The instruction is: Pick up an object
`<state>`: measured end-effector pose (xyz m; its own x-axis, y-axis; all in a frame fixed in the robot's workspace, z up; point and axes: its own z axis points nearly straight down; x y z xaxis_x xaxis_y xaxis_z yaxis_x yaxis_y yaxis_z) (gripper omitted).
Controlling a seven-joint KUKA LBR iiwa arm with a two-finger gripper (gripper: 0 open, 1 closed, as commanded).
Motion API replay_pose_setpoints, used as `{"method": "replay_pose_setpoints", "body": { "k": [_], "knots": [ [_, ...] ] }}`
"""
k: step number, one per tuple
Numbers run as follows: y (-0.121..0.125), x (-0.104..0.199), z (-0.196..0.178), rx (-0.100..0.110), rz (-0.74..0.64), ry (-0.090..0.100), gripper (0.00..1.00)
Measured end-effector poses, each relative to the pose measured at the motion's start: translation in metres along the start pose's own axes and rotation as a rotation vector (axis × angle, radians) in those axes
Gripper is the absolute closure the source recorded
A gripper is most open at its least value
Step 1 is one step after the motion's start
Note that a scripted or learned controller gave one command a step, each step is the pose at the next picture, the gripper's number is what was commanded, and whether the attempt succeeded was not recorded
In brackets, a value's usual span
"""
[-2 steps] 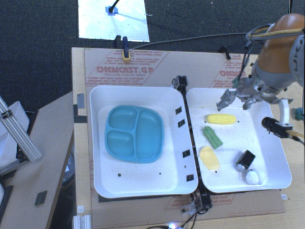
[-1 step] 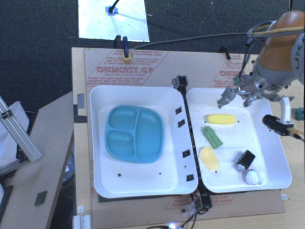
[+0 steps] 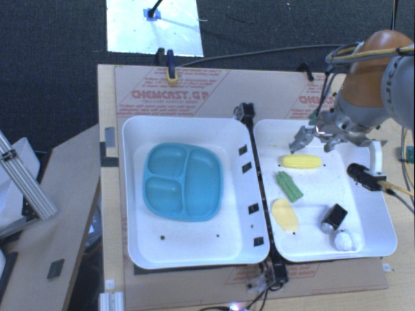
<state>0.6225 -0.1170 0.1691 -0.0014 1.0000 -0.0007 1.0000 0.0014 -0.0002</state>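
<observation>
My gripper (image 3: 316, 142) hangs over the far part of the right bin (image 3: 376, 229). Its two fingers are spread open with nothing between them. Just in front of the fingertips lies a yellow corn cob (image 3: 301, 162). A green ridged piece (image 3: 290, 186), a pale yellow lump (image 3: 284, 215), a black block (image 3: 333, 217) and a small white object (image 3: 343, 240) lie nearer the front of the same bin.
A blue divided plate (image 3: 183, 181) rests in the left bin (image 3: 136, 238). Black clips run along the ridge between the bins (image 3: 252, 180). A black fitting (image 3: 364, 176) with a cable sits at the right bin's far-right side.
</observation>
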Motion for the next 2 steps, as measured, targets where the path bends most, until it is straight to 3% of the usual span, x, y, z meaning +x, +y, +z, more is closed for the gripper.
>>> {"method": "replay_pose_setpoints", "body": {
  "k": [1, 2],
  "knots": [
    [0.008, -0.005, 0.057, -0.001, 0.001, 0.0, 0.0],
    [0.009, -0.004, 0.085, -0.001, 0.001, 0.0, 0.0]
  ]
}}
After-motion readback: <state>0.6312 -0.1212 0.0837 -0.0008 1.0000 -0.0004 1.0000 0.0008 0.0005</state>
